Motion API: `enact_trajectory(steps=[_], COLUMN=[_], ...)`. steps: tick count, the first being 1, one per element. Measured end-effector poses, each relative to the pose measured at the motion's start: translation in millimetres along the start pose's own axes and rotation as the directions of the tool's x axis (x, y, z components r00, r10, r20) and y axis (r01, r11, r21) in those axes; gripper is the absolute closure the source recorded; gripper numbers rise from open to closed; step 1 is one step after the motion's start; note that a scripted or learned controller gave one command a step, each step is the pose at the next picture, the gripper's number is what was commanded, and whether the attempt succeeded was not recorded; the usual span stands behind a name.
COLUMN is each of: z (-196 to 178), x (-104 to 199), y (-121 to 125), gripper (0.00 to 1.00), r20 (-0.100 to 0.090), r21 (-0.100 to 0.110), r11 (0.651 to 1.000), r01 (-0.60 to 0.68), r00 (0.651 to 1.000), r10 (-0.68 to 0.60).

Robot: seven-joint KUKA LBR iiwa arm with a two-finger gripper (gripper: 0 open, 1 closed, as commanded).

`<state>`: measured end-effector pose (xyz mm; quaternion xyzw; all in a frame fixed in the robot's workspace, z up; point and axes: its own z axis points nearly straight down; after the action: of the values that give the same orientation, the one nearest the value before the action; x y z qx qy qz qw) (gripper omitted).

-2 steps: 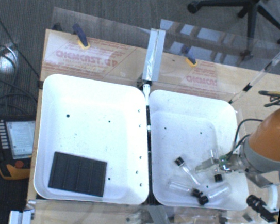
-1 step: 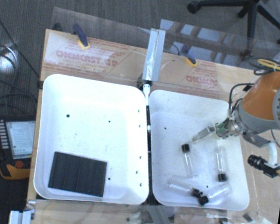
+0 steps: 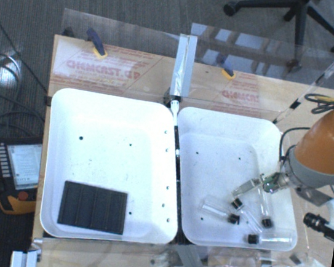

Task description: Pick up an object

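Several clear plastic tubes with black caps lie in the front right part of the right bin (image 3: 216, 137). One tube (image 3: 216, 210) lies crosswise, another (image 3: 265, 208) points toward the front, and a third (image 3: 272, 239) rests by the front wall. My gripper (image 3: 253, 186) is low in this bin, just behind and above the tubes, reaching in from the right under the orange band (image 3: 325, 144). I see no tube lifted off the bin floor. A flat black ribbed pad (image 3: 93, 207) lies in the front left corner of the left bin (image 3: 113, 122).
A metal divider post (image 3: 182, 70) stands at the back between the bins. Yellow and blue clamps (image 3: 96, 43) hold the wooden board. A handheld pendant (image 3: 15, 172) lies on the floor to the left. An office chair base (image 3: 296, 15) stands behind the bench.
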<state>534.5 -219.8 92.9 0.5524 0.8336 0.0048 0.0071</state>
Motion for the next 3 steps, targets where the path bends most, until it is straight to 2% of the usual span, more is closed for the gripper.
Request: enact_trajectory(steps=[1,2,3], z=[0.2,-121.2,-28.2], x=[45.4,-22.4,11.6], y=[-29.0,46.3,-11.9], gripper=[0.00,0.00,0.00], r20=[0.008,-0.009,-0.016], r21=[0.001,0.010,0.007], r11=[0.976,0.959,0.907], r01=[0.219,0.282,0.422], r00=[0.976,0.959,0.907], r10=[-0.219,-0.282,-0.422])
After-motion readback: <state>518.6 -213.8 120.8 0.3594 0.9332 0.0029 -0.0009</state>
